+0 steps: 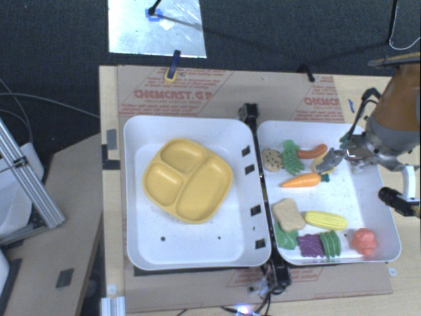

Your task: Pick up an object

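Observation:
The right bin (378, 206) holds several toy foods. Along its far side lie a cookie (271, 158), a green leafy piece (291, 155) and an orange-red sausage (311, 152), with a carrot (301, 180) just in front of them. Nearer the front are a bread slice (287, 214), a corn cob (324, 220), a purple piece (309, 245), a green striped piece (331, 243) and a pink-red fruit (364, 240). My gripper (333, 158) hangs low over the bin's far middle, right above a small yellow piece (325, 166) beside the carrot's tip.
The left bin (141, 242) holds a yellow divided plate (187, 180). A black clip strip (255, 176) runs along the wall between the bins. The arm (395, 117) comes in over the right bin's far right corner. A black part (398, 199) juts over its right rim.

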You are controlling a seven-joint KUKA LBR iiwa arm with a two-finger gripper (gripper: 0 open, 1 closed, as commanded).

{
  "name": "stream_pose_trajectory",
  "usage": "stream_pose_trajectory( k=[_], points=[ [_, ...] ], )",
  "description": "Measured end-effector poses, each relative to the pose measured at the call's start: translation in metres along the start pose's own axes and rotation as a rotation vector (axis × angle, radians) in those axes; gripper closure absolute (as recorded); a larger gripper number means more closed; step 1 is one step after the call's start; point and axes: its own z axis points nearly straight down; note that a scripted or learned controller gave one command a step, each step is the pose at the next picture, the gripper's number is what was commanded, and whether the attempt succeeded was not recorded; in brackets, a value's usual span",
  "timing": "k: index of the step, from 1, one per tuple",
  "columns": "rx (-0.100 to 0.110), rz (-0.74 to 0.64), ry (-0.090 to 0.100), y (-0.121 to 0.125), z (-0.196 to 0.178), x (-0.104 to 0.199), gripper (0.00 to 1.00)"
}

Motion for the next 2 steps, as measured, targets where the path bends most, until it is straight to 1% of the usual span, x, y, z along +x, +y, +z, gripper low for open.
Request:
stream_pose_trajectory(
  k=[1, 2],
  points=[
    [-0.013, -0.010, -0.002, 0.059, 0.069, 0.013, 0.00],
    [-0.014, -0.009, -0.002, 0.058, 0.055, 0.012, 1.00]
  ],
)
